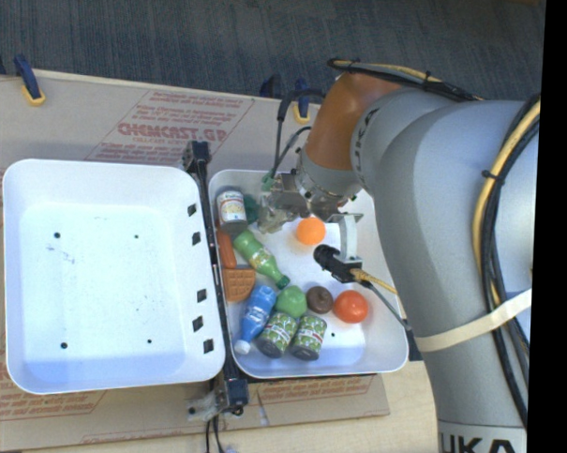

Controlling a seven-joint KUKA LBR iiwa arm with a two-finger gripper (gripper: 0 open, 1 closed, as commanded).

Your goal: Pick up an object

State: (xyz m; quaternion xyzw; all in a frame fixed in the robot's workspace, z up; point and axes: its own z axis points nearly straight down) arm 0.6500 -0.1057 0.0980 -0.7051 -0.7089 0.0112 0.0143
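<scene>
Reaching: the gripper [283,204] hangs low over the far part of the right bin [383,352]; judged to be the approach step, with nothing lifted.
Gripper state: cannot tell; its tip is lost against dark clutter.
Candidate object: orange ball [310,231], smooth and round, just beside the gripper on bare bin floor.
Next move: calls for centring over one item and descending clear of neighbours.
Nearby items: green bottle [260,256], glossy and lying flat; white jar [232,207]; blue bottle [256,314]; two green cans [294,334], cylindrical and touching; brown doughnut [319,298]; red-orange ball [351,306].
Left bin [15,256]: shallow white plastic, rounded corners.
</scene>
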